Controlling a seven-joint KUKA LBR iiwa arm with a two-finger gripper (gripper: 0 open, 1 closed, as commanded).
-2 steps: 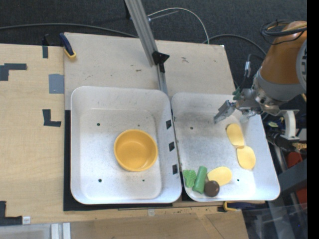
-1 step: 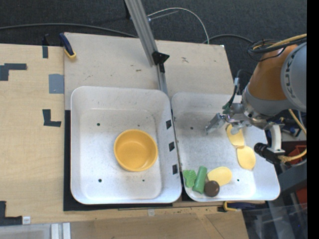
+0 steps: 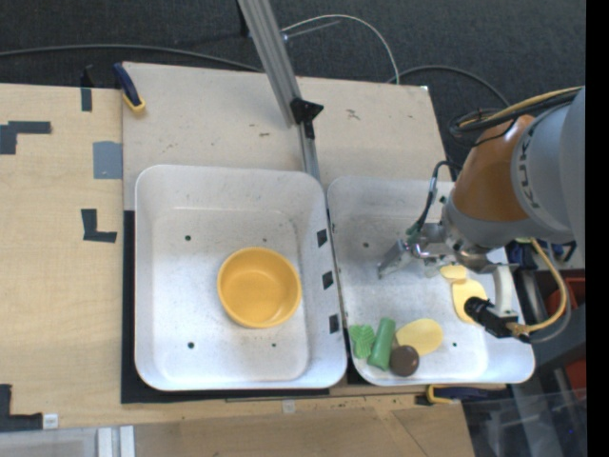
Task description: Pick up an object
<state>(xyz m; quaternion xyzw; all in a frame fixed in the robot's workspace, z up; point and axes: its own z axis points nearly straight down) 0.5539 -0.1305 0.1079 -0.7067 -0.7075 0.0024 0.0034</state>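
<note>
My claw [image 3: 392, 260] sits mid right bin [image 3: 366, 212], right of frame centre, fingers splayed apart, nothing between them. Objects cluster at that bin's lower edge: green pieces [image 3: 376, 343], brown ball [image 3: 404, 360], yellow piece [image 3: 422, 334], all well below the claw. Yellow bowl [image 3: 259, 287] sits in the left bin [image 3: 166, 193].

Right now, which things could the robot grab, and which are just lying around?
Could be grabbed:
- yellow bowl in the left bin
- green pieces, brown ball and pale yellow pieces in the right bin

Just lying around:
- blue and yellow clamp on the bench
- grey pole
</note>
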